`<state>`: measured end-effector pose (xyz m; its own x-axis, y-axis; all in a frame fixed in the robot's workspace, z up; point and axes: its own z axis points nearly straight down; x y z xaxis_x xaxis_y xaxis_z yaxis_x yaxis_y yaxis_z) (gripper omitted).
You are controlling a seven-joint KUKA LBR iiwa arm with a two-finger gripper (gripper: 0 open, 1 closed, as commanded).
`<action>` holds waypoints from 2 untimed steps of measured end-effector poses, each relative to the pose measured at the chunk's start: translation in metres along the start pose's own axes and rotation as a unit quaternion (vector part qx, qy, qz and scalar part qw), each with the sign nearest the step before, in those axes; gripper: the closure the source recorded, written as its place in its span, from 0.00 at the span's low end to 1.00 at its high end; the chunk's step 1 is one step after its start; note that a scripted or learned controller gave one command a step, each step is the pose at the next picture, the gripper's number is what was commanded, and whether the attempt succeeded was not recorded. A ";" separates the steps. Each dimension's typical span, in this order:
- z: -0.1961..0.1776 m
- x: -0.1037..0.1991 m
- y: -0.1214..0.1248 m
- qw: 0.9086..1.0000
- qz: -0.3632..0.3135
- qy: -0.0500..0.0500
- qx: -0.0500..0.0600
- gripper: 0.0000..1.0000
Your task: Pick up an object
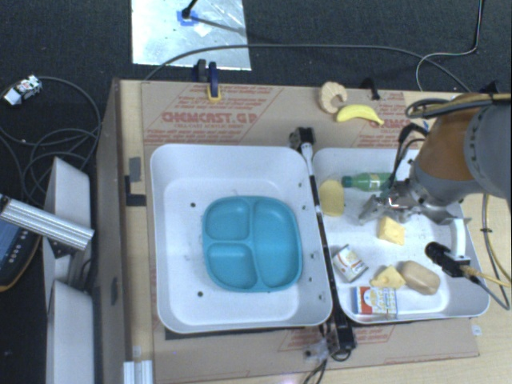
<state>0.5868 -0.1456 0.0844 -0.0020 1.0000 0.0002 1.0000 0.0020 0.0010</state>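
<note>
In the right bin [483,301] my gripper [386,207] hangs low, just above a pale yellow cheese wedge [391,231] and right of a yellow lemon-like piece [332,198]. A green bottle [366,182] lies just behind the gripper. Toward the front lie a small can [347,262], a yellow chunk [387,278], a tan bread roll [420,277] and a small carton [375,301]. Nothing shows as held by the gripper.
The left bin [172,174] holds a blue divided plate [251,242]. A banana [358,114] and a beige ring-shaped piece [332,96] lie on the bench behind the right bin. The grey arm [460,158] with its cables covers the right bin's far right corner.
</note>
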 end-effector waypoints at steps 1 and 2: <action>0.000 0.003 -0.011 1.000 0.001 0.000 0.000 0.00; -0.011 0.003 -0.011 1.000 0.000 0.000 -0.001 1.00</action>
<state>0.5763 -0.1425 0.0951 -0.0018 1.0000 -0.0007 1.0000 0.0018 0.0033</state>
